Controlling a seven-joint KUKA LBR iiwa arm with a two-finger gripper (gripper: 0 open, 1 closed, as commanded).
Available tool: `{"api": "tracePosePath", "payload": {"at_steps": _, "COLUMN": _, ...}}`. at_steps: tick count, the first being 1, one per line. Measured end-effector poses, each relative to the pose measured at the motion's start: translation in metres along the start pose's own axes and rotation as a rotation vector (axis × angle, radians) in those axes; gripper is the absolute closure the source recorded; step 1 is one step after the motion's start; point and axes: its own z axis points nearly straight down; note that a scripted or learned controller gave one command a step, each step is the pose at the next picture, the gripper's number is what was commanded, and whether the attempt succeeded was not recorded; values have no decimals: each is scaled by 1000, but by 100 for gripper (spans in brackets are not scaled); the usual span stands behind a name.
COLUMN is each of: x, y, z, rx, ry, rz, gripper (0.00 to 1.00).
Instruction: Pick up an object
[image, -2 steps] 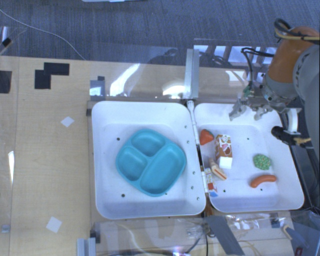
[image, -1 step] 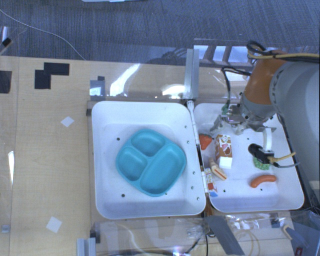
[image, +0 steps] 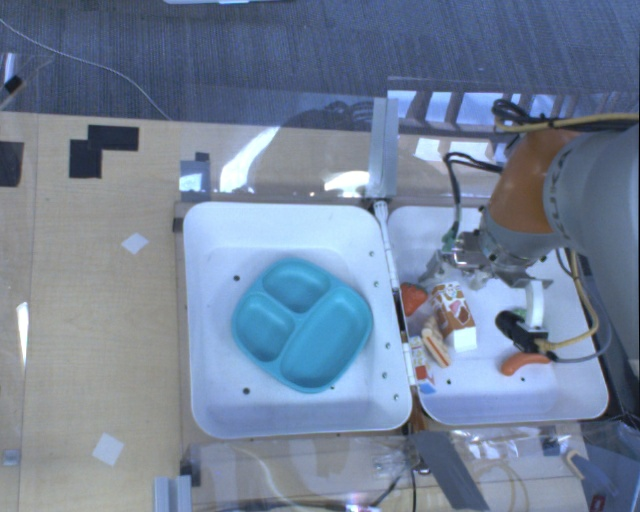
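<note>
Small toy food pieces (image: 447, 322) lie clustered at the left side of the right white bin (image: 560, 400), beside the divider. They look light, stiff plastic and likely slippery, so I judge the blocky brown-and-white piece (image: 455, 312) best taken across its flat sides. My end effector (image: 462, 258) hangs just above that cluster, wrist bent down from the right; I cannot tell its opening.
</note>
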Motion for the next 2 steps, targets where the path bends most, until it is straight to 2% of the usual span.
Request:
{"api": "tracePosePath", "payload": {"at_steps": 1, "x": -25, "y": -17, "z": -39, "rx": 7, "ry": 1, "rz": -149, "gripper": 0}}
{"api": "tracePosePath", "payload": {"at_steps": 2, "x": 6, "y": -49, "z": -1, "rx": -4, "ry": -4, "rz": -86, "gripper": 0}}
